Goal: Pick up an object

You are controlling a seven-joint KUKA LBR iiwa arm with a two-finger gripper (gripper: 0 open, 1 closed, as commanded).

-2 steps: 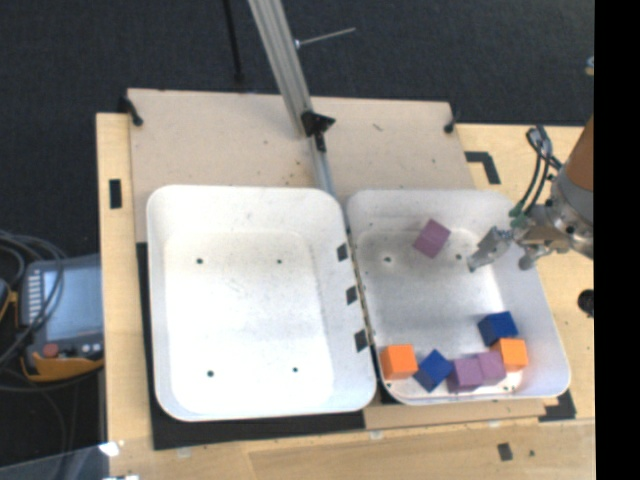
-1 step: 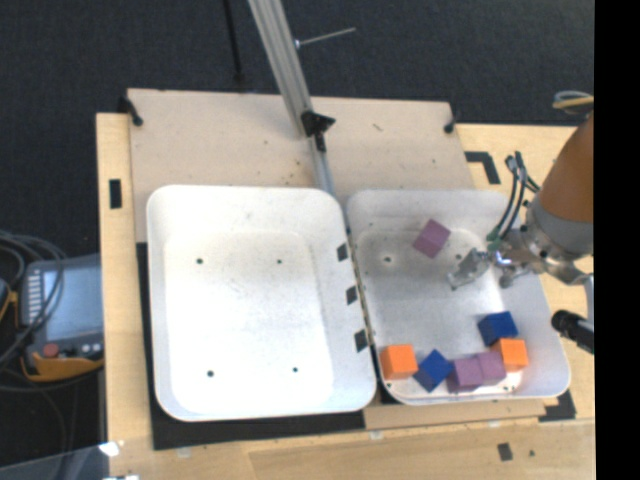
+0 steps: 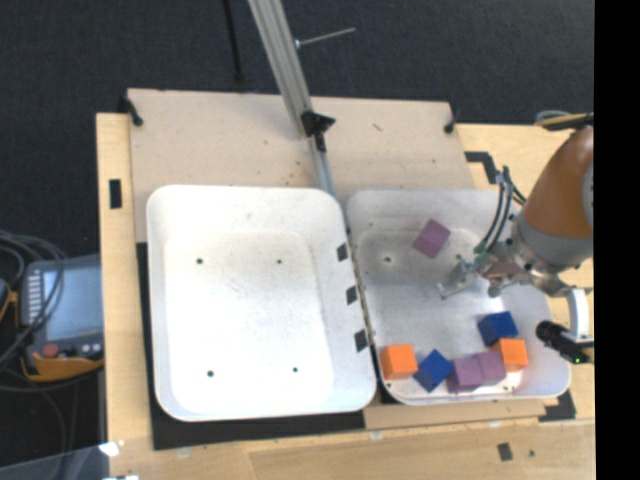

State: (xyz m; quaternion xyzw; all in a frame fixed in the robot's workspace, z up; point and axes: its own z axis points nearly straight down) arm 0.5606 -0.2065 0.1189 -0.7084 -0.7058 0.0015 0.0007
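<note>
Over the right bin [image 3: 400,218], in the camera view, the end effector [image 3: 462,278] hangs low above bare floor near the bin's centre; how wide it stands, I cannot tell. One purple cube [image 3: 432,238] lies just beside it, toward eleven o'clock. Remaining blocks crowd the bin's six-o'clock wall: an orange cube [image 3: 400,360], a blue cube [image 3: 434,369], a purple pair [image 3: 478,371], another orange one [image 3: 513,352] and a second blue block [image 3: 497,327]. Judging by position, nothing is between the tips, so the lone cube seems the easiest target. At nine o'clock sits the left bin [image 3: 250,298] on the tabletop [image 3: 115,268].
</note>
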